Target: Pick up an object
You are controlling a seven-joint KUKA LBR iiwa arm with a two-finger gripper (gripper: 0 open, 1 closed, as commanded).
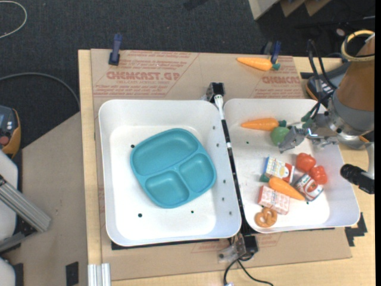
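The right bin (342, 210) holds several toy foods. A carrot (259, 124) lies near its back, with a round green piece (277, 135) just beside it. My gripper (299, 138) hangs low over the bin, right next to the green piece on its right side; I cannot see whether they touch. In front of it lie a red tomato (305, 161), a small carton (277, 169), a second carrot (286, 189), a small can (309, 186), a snack packet (274, 199) and a pretzel (265, 218).
The left bin (110, 159) holds a blue divided plate (172, 167). Another carrot (255, 63) lies on the cardboard behind the right bin, by a blue clamp (275, 52). A black divider strip (226, 142) runs between the bins.
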